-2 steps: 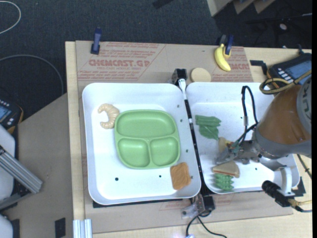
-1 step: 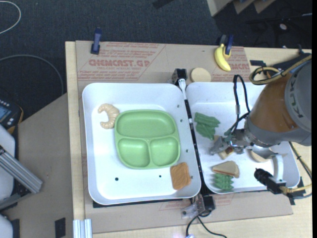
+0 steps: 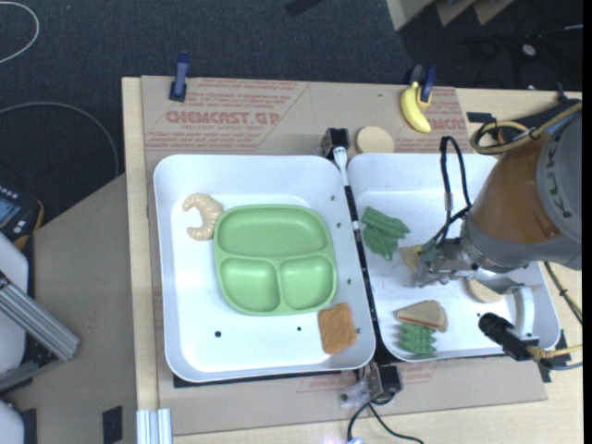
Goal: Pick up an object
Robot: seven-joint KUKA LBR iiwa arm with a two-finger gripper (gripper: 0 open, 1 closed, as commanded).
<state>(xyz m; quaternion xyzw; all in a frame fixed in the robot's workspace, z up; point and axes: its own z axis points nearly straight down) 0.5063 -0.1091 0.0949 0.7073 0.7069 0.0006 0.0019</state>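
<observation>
My gripper point(image 3: 431, 266) is low in the right bin point(image 3: 407, 169), near its middle, with the grey and orange arm reaching in from the right. A small tan piece point(image 3: 410, 256) lies right against its left side. A green leafy toy point(image 3: 382, 229) sits up and to the left of it. Below it lies a triangular sandwich point(image 3: 424, 315) with another green piece point(image 3: 418, 340) at its lower edge. Part of a pale round disc point(image 3: 483, 290) peeks out under the arm.
The left bin point(image 3: 176, 276) holds a green divided plate point(image 3: 275, 257), a croissant point(image 3: 202, 215) and a brown toast slice point(image 3: 337, 327). Behind the bins, a banana point(image 3: 415, 109) and a round biscuit point(image 3: 375, 141) rest on the cardboard. Cables loop above the arm.
</observation>
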